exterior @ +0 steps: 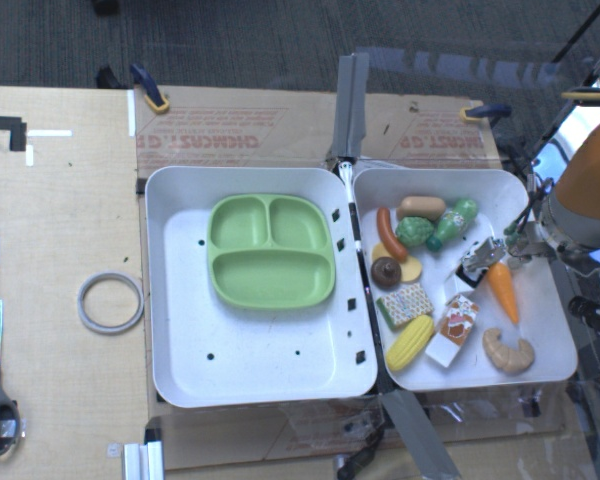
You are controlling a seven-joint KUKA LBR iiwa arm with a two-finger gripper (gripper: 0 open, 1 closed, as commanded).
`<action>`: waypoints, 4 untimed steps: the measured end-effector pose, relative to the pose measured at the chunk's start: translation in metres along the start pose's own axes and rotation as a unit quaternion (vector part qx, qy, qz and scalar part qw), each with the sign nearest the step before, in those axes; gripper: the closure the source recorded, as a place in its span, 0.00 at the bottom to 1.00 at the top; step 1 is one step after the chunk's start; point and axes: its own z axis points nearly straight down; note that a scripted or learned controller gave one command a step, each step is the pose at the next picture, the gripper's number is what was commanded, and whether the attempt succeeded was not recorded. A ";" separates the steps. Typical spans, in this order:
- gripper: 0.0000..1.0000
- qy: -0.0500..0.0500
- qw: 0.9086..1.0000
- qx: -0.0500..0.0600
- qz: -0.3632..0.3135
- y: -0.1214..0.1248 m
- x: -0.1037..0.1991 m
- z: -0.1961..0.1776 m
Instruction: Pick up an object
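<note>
since the hand [483, 259], whose grip state cannot be told here, hangs low in the right bin [550, 368] just beside the carrot [503, 290], a clean pick calls for centring over the carrot, clear of the carton [453, 330].

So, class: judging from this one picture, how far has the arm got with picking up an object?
Done: the hand has reached into the right bin, low beside the carrot. In hand: nothing visibly lifted; carrot, corn and croissant all lie on the bin floor. Left: the grasp and the lift. Whether the hand is closed cannot be told.
</note>
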 end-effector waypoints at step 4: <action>0.00 0.006 0.999 0.018 -0.030 0.108 0.035 -0.021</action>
